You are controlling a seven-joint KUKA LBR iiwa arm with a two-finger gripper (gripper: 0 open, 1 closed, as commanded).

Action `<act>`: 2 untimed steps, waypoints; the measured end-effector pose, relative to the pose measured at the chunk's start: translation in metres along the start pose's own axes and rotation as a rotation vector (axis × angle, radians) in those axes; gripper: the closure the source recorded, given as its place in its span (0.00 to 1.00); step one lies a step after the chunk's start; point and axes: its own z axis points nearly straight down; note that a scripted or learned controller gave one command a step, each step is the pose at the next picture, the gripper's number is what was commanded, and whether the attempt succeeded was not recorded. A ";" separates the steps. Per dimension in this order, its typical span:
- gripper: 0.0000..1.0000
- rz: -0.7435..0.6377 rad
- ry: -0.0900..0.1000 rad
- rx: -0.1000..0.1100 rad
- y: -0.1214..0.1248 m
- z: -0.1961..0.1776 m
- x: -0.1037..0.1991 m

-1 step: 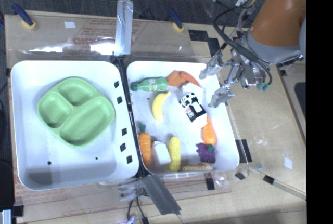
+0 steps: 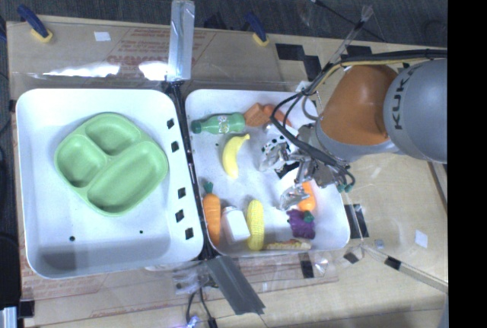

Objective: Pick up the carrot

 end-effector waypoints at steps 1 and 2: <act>0.00 -0.413 0.000 -0.001 0.009 -0.026 0.045; 0.00 -0.231 0.001 -0.001 0.011 0.002 0.054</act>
